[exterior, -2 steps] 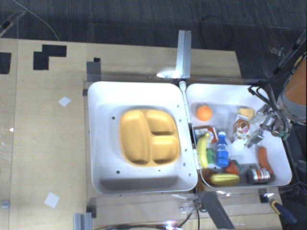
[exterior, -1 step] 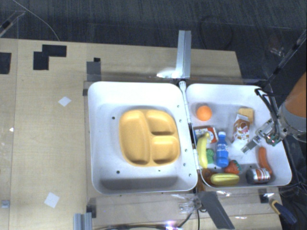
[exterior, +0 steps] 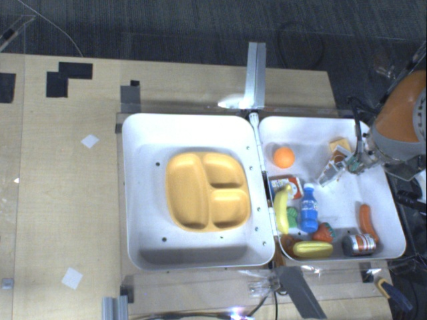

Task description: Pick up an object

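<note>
My gripper (exterior: 331, 173) hangs over the right bin (exterior: 383, 199), in its upper middle part, on the grey arm with the orange band (exterior: 404, 111) coming from the right. A tan wedge (exterior: 340, 145) lies just beyond it. An orange ball (exterior: 283, 157) sits to its left. Below it lie a blue bottle (exterior: 308, 209), a banana (exterior: 281, 209), a red-and-white packet (exterior: 287, 182), a small red fruit (exterior: 324, 232), a yellow oblong piece (exterior: 312, 248), a dark can (exterior: 359, 244) and a reddish sausage (exterior: 367, 221). I see nothing held in the gripper.
The left bin (exterior: 143, 199) holds a yellow divided tray (exterior: 205, 190). A metal post (exterior: 256, 75) stands behind the seam between the bins. Bare white floor shows in the right bin around the gripper and toward its right wall.
</note>
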Controlling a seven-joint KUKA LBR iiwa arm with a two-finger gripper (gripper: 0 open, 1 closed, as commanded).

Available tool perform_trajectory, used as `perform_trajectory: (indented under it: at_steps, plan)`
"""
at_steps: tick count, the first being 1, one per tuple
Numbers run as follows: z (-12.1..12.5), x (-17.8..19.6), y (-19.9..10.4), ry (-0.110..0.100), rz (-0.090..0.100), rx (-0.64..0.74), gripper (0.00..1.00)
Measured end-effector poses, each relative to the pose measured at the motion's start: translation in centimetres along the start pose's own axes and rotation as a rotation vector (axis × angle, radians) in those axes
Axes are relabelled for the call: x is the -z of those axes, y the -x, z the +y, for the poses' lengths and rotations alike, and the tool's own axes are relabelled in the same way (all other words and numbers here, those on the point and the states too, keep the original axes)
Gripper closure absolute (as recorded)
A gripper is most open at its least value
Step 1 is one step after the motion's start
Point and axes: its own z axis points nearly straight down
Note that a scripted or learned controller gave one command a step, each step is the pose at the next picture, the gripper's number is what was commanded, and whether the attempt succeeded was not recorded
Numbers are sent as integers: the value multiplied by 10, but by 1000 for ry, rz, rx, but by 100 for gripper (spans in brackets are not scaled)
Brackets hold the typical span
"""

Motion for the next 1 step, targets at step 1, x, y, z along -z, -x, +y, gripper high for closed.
perform_trajectory:
  at_steps: [1]
  plan:
    - [38, -1, -24, -2, 0, 222, 0]
